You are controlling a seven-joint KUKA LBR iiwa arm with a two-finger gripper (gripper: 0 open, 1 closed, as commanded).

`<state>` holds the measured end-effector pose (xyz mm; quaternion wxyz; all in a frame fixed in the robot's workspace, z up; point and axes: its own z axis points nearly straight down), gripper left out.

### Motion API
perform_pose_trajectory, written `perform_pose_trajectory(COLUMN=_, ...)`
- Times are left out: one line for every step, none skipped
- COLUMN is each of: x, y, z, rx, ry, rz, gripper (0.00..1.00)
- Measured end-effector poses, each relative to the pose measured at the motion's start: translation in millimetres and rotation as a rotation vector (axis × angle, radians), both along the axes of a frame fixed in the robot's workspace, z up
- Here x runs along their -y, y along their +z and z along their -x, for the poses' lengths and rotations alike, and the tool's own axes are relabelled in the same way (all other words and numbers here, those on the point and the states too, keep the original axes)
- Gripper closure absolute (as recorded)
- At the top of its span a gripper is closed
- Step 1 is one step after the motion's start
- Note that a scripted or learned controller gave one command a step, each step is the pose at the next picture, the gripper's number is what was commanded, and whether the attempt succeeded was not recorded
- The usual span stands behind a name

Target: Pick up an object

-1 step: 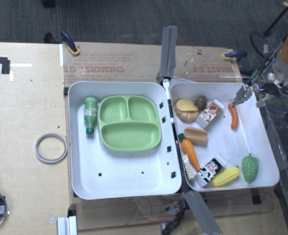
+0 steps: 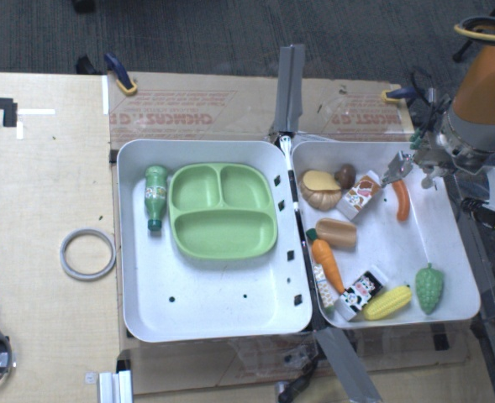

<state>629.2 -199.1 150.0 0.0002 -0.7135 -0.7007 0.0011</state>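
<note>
Orange toy sausage (image 2: 402, 201) lies just below the claw (image 2: 396, 170), an easy thing to grab. I cannot tell if the claw is open.

Green divided tray (image 2: 223, 210) and bottle (image 2: 155, 196) in left bin (image 2: 205, 309), toy foods right.

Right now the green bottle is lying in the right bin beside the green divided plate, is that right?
Not quite. The camera view shows the green bottle lying in the left bin, beside the green divided plate, not in the right bin.
</note>
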Motion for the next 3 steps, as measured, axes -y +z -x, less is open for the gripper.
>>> perform_pose_trajectory(x=19.3, y=106.0, z=-0.7, rx=0.003, ry=0.026, rz=0.001, gripper=0.00)
perform_pose_trajectory(x=22.4, y=-3.3, z=-28.5, rx=0.000, ry=0.059, rz=0.000, gripper=0.00)
perform_pose_trajectory(x=16.9, y=-31.6, z=-19.0, rx=0.013, ry=0.085, rz=-0.004, gripper=0.00)
